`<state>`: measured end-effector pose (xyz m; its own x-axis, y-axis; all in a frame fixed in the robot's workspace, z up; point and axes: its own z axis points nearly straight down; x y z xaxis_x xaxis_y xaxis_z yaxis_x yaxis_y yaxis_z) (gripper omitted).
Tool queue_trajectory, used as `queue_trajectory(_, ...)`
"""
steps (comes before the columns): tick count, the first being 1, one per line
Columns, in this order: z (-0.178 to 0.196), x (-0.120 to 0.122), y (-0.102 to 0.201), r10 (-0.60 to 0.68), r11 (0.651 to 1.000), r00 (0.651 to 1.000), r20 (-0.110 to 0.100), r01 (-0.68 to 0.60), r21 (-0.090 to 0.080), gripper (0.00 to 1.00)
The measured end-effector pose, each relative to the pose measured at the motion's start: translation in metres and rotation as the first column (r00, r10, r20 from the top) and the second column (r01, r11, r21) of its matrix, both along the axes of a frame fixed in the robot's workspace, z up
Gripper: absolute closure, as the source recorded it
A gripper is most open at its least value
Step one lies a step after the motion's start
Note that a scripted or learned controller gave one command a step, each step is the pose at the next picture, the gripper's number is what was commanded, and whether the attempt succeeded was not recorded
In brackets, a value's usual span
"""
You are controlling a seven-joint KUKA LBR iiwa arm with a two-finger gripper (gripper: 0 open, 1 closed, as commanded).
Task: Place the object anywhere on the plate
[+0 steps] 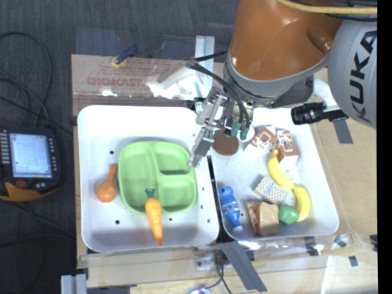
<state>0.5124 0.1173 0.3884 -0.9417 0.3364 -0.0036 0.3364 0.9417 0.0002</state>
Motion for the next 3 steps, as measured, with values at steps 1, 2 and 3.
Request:
queue_trajectory(1, 0.059, 0.069, -0.04, 0.615, 0.789, 0.789, 0.001, -0.615, -0.002, 0.0)
queue_trajectory(2, 0.096, 0.074, -0.071, 0.81, 0.587, 0.587, 0.001, -0.81, -0.003, 0.0)
queue_trajectory(3, 0.094, 0.129, -0.096, 0.962, 0.273, 0.273, 0.0, -0.962, -0.002, 0.0)
